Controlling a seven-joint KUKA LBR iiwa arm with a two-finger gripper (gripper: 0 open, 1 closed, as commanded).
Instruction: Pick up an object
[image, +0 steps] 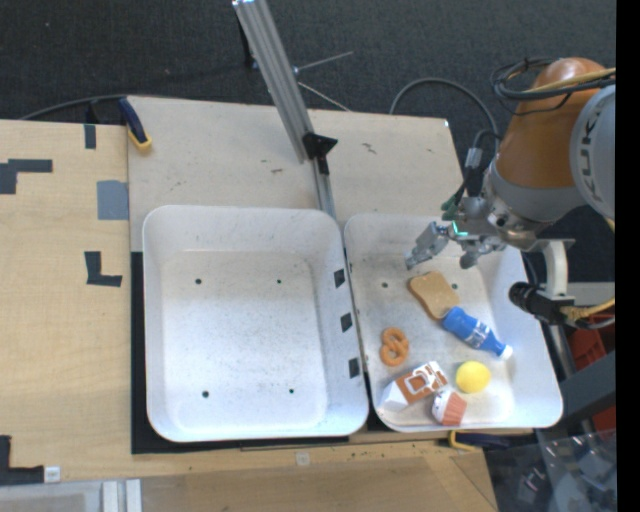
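My gripper (445, 251) hangs over the back of the right bin (375, 250), its two fingers spread apart with nothing between them. Just below it lies a tan bread slice (433, 293). A blue bottle (474, 333) lies to the right of the bread. Nearer the front are an orange pretzel (394, 346), a yellow ball (473, 377), an orange-and-white box (421, 383) and a small cup-like item (449, 406).
The left bin (240, 320) sits beside the right one. A metal pole (290, 100) slants down to the bins' shared back corner. A clamp with a yellow tip (136, 126) lies at the bench's back left. The arm's orange body (545, 140) looms over the right side.
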